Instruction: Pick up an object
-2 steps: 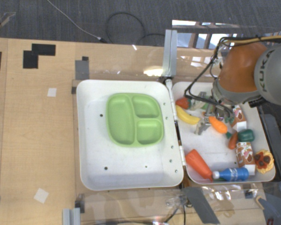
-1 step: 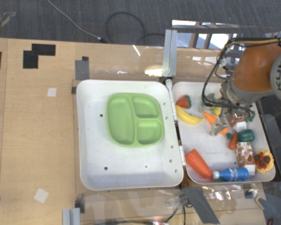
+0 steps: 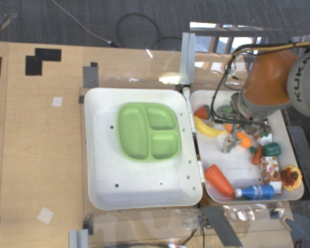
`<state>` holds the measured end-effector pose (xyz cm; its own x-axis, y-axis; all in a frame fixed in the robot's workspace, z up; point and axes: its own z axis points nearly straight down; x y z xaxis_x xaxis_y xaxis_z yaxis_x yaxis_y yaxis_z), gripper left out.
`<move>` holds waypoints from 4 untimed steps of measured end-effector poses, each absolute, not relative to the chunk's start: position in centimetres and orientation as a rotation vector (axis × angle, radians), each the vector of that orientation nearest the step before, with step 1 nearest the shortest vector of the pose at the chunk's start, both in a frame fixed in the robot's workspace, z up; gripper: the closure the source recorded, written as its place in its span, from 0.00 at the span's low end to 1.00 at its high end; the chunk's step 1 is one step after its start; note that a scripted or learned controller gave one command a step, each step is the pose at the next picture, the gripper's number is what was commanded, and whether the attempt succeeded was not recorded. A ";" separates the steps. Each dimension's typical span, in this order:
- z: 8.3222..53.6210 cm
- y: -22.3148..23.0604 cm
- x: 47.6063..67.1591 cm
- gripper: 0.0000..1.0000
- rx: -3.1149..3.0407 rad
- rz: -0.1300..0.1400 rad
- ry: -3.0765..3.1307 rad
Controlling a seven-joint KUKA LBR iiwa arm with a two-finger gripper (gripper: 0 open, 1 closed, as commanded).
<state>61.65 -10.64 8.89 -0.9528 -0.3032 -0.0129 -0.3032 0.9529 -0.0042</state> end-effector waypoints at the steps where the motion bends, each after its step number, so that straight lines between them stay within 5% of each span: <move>1: 10.2 -10.9 61.9 1.00 -0.477 -0.011 3.086; 2: 27.7 -13.3 60.3 1.00 -0.828 -0.015 3.009; 3: 27.1 -13.1 60.1 0.00 -0.832 -0.005 3.017; 4: 15.0 -13.3 55.1 0.00 -1.071 0.005 2.952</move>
